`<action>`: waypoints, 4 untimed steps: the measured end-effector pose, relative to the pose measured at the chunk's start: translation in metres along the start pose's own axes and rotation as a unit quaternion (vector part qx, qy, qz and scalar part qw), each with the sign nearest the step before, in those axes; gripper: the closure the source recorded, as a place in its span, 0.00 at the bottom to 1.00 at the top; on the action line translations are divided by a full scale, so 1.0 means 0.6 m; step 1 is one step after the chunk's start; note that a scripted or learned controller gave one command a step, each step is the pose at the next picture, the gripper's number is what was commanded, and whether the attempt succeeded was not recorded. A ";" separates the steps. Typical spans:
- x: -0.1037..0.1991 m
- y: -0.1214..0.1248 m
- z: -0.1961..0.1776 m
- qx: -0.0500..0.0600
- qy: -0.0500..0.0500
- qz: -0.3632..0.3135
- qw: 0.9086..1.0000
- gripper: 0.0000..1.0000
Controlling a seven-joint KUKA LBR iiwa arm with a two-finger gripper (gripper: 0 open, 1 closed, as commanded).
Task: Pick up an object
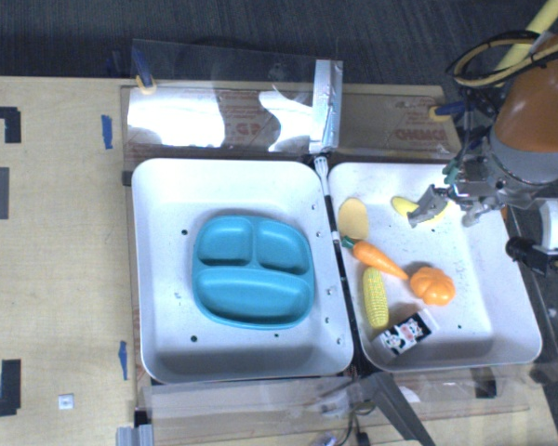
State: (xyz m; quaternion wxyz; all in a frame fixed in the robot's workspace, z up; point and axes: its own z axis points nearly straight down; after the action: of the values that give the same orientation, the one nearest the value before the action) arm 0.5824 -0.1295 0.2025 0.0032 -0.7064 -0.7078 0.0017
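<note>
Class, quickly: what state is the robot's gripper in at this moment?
Gripper: over the right bin, fingers spread, next to a yellow object; nothing between them.

glossy plastic blue tray (254, 270), smooth white bins (158, 193), matt wood bench (51, 277)

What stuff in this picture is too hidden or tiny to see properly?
- Gripper in the camera view: too blurred to tell whether it is open or shut.
- Yellow object beside it: partly covered by the gripper, so its shape is unclear.
- Black-and-white item in the right bin: its markings are too small to read.
- Arm: cut off by the right edge.
</note>
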 end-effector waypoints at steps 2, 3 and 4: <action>-0.040 -0.164 0.194 -0.008 -0.001 0.057 0.998 0.00; -0.028 -0.146 0.195 -0.006 -0.003 0.073 0.997 0.00; -0.027 -0.142 0.183 -0.007 -0.003 0.072 0.997 1.00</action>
State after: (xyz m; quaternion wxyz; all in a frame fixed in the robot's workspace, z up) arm 0.4963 -0.1457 0.0931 -0.0039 -0.7557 -0.6549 -0.0008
